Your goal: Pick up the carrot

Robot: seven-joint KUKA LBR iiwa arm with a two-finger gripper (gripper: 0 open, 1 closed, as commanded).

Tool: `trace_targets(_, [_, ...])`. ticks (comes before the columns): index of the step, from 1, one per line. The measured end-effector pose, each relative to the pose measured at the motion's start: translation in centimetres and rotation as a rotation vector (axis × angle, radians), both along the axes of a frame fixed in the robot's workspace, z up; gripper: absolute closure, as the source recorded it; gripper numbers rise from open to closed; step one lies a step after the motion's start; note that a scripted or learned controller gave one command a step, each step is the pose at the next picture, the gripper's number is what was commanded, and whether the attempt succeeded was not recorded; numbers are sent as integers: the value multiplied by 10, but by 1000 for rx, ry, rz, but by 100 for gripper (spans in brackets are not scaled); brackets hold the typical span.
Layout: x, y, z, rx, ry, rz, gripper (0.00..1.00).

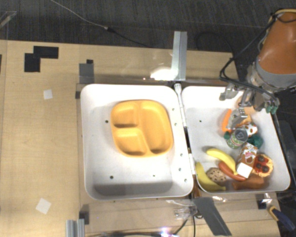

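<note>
Orange, tapered carrot [227, 120] lies in the right bin [202, 95] beside the metal gripper [238, 124]; finger state unclear; labels illegible.

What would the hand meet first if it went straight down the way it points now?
Most likely the carrot: the hand hangs right beside it in the right bin, pointing down. Depth is unclear, so it might touch the green can instead.

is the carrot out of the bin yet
No, the carrot lies in the right bin, near its upper part, with the claw right beside it.
</note>
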State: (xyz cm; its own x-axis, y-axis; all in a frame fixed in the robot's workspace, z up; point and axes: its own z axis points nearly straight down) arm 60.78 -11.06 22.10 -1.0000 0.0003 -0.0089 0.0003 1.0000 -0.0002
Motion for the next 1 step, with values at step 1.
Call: trace_targets(1, [40,15,-74,2,5,30,0])
